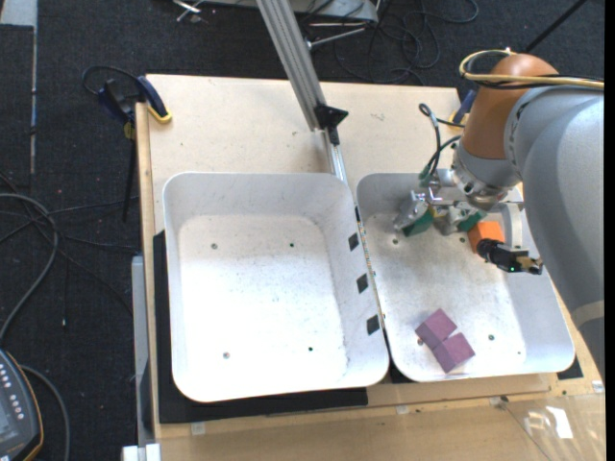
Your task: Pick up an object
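Note:
My gripper hangs low over the far part of the right bin, with the arm reaching in from the right. A green thing shows right under the gripper, with another bit of green and an orange piece just to its right; the wrist hides most of them. I cannot tell whether the gripper has hold of anything. A purple block, seemingly two cubes joined, lies near the front of the right bin, well apart from the gripper.
The left bin sits beside the right one, sharing a raised middle rim. A slanted metal rail rises from the back of the bench between the bins.

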